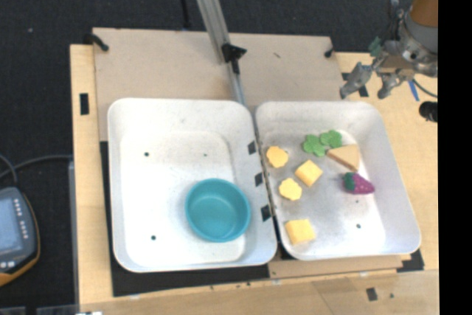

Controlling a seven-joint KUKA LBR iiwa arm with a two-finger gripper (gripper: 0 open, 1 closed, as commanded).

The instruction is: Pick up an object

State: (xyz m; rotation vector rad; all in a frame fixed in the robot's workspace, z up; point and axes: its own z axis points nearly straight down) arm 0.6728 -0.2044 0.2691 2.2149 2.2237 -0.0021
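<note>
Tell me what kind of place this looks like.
Probably a robotics lab test bench: two white bins side by side, toy food pieces and a blue bowl in them, and a robot claw above the right bin.

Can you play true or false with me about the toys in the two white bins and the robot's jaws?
1. The blue bowl sits in the left bin. True.
2. The purple toy is in the same bin as the bowl. False: it lies in the right bin.
3. The gripper is squeezing the yellow block. False: it hangs above the right bin's far edge with nothing between its jaws.
4. The green toy lies next to the tan wedge. True.
5. Several yellow pieces lie in the right bin. True.
</note>
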